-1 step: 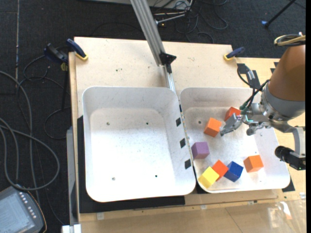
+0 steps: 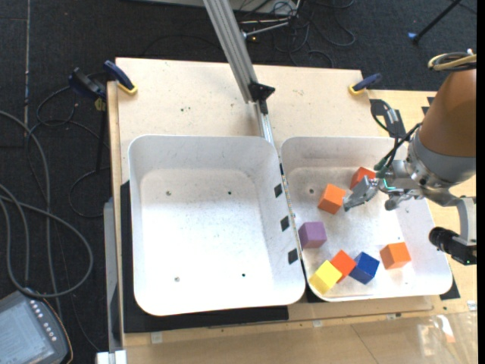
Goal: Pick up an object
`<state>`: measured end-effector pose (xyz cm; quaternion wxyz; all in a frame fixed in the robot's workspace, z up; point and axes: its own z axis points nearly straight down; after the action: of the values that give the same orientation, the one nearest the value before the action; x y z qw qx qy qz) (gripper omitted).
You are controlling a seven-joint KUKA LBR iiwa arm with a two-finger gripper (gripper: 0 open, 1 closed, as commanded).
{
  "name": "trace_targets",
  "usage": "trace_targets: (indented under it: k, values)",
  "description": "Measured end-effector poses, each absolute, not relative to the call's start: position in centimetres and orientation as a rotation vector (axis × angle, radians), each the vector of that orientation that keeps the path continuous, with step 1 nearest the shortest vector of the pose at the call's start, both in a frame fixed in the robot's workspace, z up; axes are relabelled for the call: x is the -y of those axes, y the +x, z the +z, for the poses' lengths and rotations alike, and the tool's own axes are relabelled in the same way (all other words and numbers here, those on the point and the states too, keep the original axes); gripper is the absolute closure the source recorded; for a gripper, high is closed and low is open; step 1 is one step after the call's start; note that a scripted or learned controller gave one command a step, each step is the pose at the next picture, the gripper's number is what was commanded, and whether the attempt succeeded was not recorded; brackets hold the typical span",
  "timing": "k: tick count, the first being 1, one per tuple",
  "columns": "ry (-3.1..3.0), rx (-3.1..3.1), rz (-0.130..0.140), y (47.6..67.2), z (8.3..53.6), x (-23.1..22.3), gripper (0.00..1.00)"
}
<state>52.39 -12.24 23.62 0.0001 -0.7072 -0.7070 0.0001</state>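
Note:
Several coloured blocks lie in the right bin (image 2: 424,283). An orange block (image 2: 331,199) sits near the bin's middle, with a red-orange block (image 2: 361,177) behind it, partly covered by the wrist. My gripper (image 2: 375,199) hangs low over the bin floor just right of the orange block. It is open, one finger (image 2: 355,198) reaching close to that block, and only bare bin floor shows between the fingers. Nearer the front lie a purple block (image 2: 311,233), a yellow block (image 2: 326,277), a small red-orange block (image 2: 342,262), a blue block (image 2: 365,267) and another orange block (image 2: 395,255).
The left bin (image 2: 144,203) stands beside the right one, sharing a raised middle wall (image 2: 286,218). A slanted metal pole (image 2: 231,40) rises from the back of the bench. Clamps sit at the bench's far corners.

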Motion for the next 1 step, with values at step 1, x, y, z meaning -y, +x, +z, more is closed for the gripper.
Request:
trace_targets:
  k: [1]
  values:
    - [-2.22,2.218,0.004,51.83,19.07,11.74,0.0]
